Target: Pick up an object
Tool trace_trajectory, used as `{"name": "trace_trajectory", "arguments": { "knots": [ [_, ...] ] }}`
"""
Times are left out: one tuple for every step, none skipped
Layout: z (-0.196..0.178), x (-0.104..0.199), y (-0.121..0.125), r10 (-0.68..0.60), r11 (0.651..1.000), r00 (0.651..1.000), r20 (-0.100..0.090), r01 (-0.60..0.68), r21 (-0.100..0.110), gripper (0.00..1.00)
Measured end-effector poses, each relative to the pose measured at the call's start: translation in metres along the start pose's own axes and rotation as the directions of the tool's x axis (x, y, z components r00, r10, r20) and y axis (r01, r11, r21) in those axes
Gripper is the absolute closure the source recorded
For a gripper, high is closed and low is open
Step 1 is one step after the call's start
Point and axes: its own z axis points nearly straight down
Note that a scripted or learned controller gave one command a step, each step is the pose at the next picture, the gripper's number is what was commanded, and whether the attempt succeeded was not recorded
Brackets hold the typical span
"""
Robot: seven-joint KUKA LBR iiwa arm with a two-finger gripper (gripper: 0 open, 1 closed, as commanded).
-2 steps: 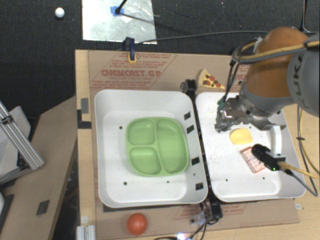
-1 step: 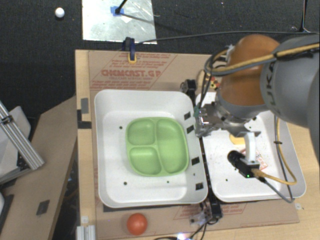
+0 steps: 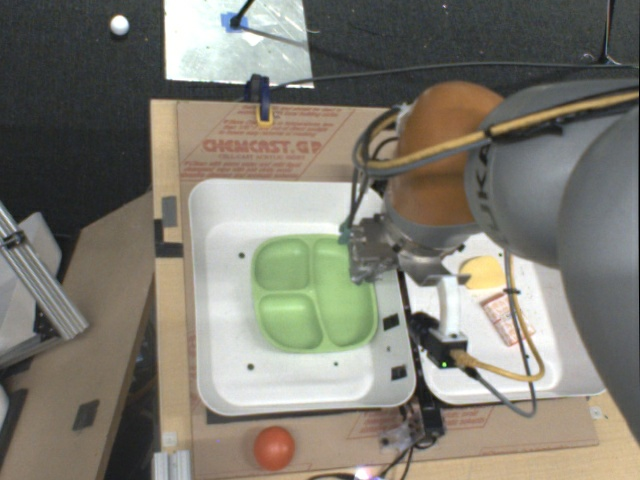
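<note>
Looking down on the bench from the fixed camera view, we record the following.

Left shallow white plastic bin (image 3: 215,268): holds one pale green moulded plastic tray with divided compartments (image 3: 312,293), lying flat near the bin's middle and reaching towards its right wall. We count three compartments in sight; the tray's upper right part is covered by the arm's wrist.

Right shallow white plastic bin (image 3: 560,353): largely covered by the arm. We note a flat yellow rounded piece (image 3: 483,270) and, just below it, a small pinkish patterned packet (image 3: 498,318), close together near the bin's middle.

Grey arm with orange band (image 3: 445,153): enters from the right and crosses the right bin. Its two-finger gripper (image 3: 365,260) sits over the right edge of the green tray, at the divide between the two bins. We cannot tell whether it is spread or pressed together, nor whether it touches the tray. Black and yellow cables hang from the wrist over the bins' shared rim.

Brown cardboard sheet with red lettering (image 3: 262,146): lies under both bins.

Orange-red ball (image 3: 273,447): rests on the cardboard just below the left bin's front wall.

Small white ball (image 3: 119,25): lies on the dark surface at upper left, well apart from the bins.
</note>
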Motion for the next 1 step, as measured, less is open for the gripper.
{"name": "trace_trajectory", "arguments": {
  "knots": [
    [-0.0007,-0.0035,0.0006,0.006,1.000,1.000,0.002,-0.006,-0.001,0.00]
  ]
}}
